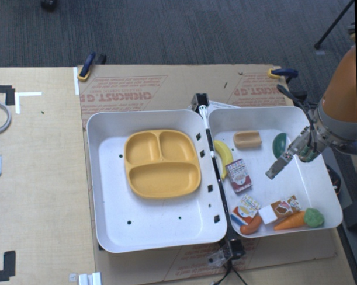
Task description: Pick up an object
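You are at the approach step: the arm reaches in over the right bin [319,163] from its right wall, and the gripper [277,166] hangs above bare floor near the bin's middle, with nothing between its jaws. How wide the jaws stand you cannot tell from this slant.

Candidates lie all round. The green object [280,145] sits just beside the gripper toward the back wall, with the tan block [247,140] near the back edge. The banana [223,157] and the small red carton [239,175] lie along the left wall. The carrot [288,221] and the other packets crowd the front edge.

The next move likely calls for picking one target and descending squarely over it. The tan block has open room on all sides; the front cluster is tight, so the jaws may catch neighbours. The left bin [104,188] holds a yellow divided plate [162,163].
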### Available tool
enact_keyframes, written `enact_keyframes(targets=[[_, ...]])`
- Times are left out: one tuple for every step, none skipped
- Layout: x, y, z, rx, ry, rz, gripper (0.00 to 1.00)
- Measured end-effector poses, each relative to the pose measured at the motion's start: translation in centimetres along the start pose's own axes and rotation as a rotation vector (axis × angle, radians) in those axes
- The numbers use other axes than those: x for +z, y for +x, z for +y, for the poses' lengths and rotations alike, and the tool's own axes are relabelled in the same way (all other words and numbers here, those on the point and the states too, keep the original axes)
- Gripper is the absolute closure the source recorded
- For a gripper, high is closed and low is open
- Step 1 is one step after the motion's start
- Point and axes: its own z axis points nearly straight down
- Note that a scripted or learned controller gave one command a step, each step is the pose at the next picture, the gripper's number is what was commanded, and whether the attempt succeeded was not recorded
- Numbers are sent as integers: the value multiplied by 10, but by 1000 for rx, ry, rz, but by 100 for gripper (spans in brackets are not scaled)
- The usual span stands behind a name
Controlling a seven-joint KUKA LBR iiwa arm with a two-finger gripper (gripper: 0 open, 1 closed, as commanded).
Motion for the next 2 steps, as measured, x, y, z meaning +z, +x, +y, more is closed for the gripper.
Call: enact_keyframes(targets=[[155, 17, -24, -28, -1, -1, 0], [145, 17, -22, -25, -3, 1, 100]])
